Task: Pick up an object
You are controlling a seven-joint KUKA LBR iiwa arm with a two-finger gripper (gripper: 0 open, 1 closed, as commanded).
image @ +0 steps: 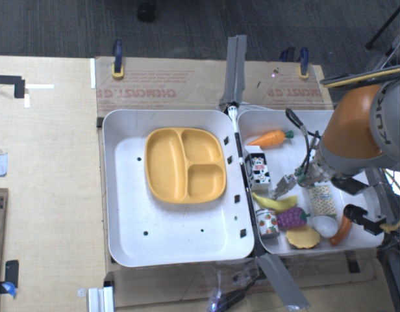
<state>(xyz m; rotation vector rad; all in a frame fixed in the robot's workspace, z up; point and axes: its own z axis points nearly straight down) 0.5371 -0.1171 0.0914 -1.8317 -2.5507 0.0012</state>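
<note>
left of the hand (286, 184), in the other bin, a yellow three-part plastic tray (185, 164). just below the hand, a yellow toy banana (275, 202) and purple toy grapes (291, 218): likely light, stiff, slick; grip the banana mid-body. whether the hand is open or holding anything cannot be told; the arm hides things behind it.

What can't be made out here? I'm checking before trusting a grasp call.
- Claw: small and dark over the clutter in the camera view, so open or shut is unclear, as is any contact with the banana.
- Small carton: its print is too small to read.
- Right bin: its far right side is covered by the arm.
</note>
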